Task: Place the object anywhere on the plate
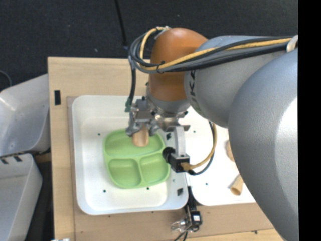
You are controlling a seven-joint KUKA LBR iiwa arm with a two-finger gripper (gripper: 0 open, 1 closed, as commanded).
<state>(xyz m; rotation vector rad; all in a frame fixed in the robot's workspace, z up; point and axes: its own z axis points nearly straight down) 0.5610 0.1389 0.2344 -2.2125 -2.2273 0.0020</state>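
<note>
A light green plate (pixel 134 163) with three compartments lies in the left white bin (pixel 90 185). My gripper (pixel 142 132) hangs over the plate's far compartment, at its right part. A small tan, rounded object (pixel 140 138) sits between the fingers, right above or touching the plate surface; I cannot tell which. The gripper is shut on it. The arm's orange band and grey body cover the space to the right.
The right bin (pixel 220 192) holds two tan pieces: one (pixel 236 186) near its front and another (pixel 229 149) partly behind the arm. A black cable with a connector (pixel 176 160) dangles over the plate's right edge. Wooden bench edge runs along the front.
</note>
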